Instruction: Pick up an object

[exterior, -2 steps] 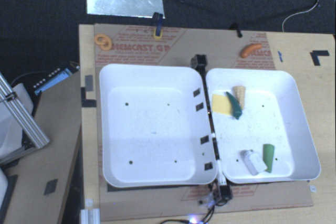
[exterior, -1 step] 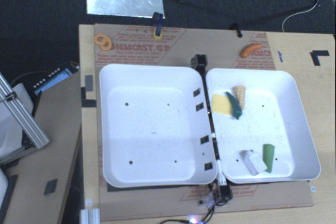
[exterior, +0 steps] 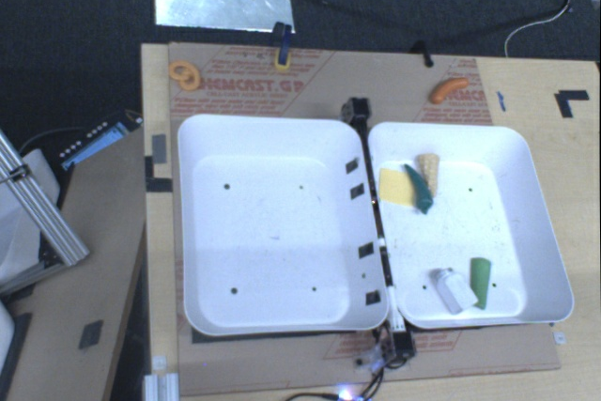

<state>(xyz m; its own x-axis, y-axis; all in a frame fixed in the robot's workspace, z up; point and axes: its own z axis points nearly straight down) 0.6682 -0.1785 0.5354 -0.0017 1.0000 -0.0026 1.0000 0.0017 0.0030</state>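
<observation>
Inside the right bin [exterior: 526, 202] lie a yellow wedge [exterior: 395, 187], a ridged tan cone [exterior: 429, 169], a green cylinder [exterior: 480, 281] and a grey block [exterior: 454, 290].

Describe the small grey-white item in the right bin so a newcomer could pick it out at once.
Start at the right bin of the two white ones and go to its near edge. There a grey-white block lies beside an upright-looking green piece. It is the palest item, almost matching the bin floor, unlike the yellow piece farther back.
</observation>
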